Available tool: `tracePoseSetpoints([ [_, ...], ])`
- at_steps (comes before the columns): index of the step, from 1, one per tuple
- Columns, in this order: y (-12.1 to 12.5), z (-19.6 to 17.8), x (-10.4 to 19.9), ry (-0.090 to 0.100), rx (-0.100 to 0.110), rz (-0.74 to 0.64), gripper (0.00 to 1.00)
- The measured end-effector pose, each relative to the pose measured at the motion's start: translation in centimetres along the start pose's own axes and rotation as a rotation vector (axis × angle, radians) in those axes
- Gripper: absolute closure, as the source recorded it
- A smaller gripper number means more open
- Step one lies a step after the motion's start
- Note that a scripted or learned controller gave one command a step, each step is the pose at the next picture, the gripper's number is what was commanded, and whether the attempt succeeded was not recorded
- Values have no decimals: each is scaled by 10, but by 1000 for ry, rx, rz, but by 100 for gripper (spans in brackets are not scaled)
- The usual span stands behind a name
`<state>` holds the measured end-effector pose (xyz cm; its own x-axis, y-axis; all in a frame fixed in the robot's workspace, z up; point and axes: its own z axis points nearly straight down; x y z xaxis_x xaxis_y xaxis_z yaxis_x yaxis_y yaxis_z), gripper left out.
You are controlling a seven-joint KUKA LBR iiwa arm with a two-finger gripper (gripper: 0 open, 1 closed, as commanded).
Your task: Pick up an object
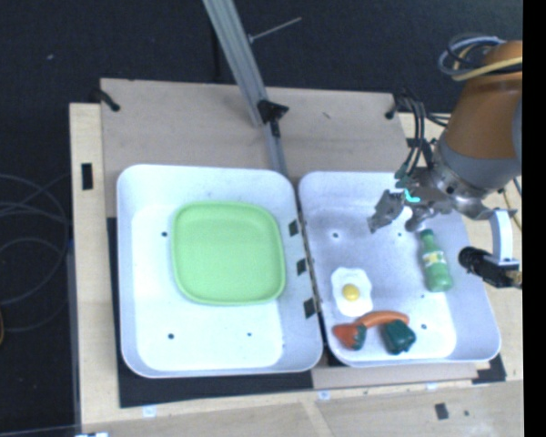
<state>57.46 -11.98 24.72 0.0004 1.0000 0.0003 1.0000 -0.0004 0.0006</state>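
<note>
Arm: you see the grey arm (480, 144) enter from the right, its orange band high at the right edge, the wrist bent down and leftward over the right bin (473, 335).
Gripper: the gripper (399, 213) hangs over the upper part of the right bin, its dark fingers (383, 215) pointing left and down.
Jaws: you see the two fingers spread apart with a gap between them; nothing sits between them.
Height: you cannot tell from this view whether the fingertips touch the bin floor.
Green bottle: the small green bottle (434, 261) lies in the right bin just below and to the right of the gripper, its cap toward the wrist, apart from the fingertips.
Fried egg: the toy fried egg (351, 291) lies flat near the bin's left wall, below the gripper and well clear of it.
Sausage: the orange sausage (383, 319) lies just below the egg, near the bin's front edge.
Red piece: a small red piece (349, 336) sits at the sausage's left end, touching or nearly touching it.
Dark green piece: a dark green piece (399, 337) sits just under the sausage's right end.
Left bin: the left bin (146, 335) holds a light green square plate (227, 252), lying flat near its middle.
Pole: a grey pole (240, 53) slants from the top of the view down to the gap between the bins.
</note>
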Motion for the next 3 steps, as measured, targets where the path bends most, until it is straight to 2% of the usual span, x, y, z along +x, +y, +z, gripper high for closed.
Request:
tracePoseSetpoints([
  [1,0,0,0,0,0,0,0],
  [3,-9,123,0,0,6,0,0],
])
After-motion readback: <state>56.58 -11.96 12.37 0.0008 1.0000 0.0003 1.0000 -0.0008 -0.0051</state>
